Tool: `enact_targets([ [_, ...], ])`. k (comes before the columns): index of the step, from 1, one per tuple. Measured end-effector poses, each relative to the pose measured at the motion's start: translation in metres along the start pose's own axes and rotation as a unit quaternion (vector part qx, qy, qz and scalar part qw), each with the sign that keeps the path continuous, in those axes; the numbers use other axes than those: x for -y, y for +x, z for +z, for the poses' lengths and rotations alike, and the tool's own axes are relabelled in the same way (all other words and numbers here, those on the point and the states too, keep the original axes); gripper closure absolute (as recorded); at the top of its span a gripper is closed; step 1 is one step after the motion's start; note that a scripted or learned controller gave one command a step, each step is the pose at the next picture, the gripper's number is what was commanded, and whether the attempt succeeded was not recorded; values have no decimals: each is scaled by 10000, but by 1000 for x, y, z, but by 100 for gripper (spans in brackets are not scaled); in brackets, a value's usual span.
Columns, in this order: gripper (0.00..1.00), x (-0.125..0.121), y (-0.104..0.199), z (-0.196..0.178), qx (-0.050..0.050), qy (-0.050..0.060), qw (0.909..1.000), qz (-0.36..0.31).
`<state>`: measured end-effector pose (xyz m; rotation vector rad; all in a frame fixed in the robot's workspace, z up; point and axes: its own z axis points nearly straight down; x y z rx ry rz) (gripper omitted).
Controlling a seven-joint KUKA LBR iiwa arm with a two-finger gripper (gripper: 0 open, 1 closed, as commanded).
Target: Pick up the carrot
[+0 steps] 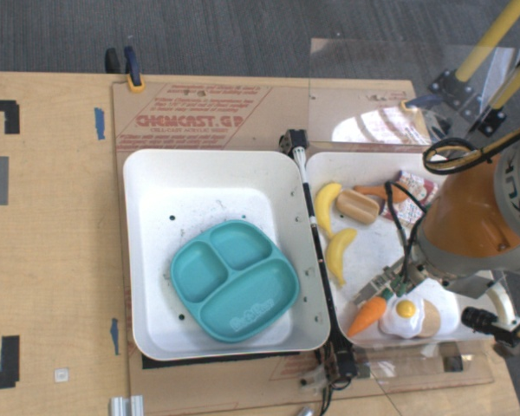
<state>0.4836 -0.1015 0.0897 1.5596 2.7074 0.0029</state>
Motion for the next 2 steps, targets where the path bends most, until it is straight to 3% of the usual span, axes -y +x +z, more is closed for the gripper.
enact_targets([
  [2, 0, -3, 2, 0, -4, -42, 9956, 935],
])
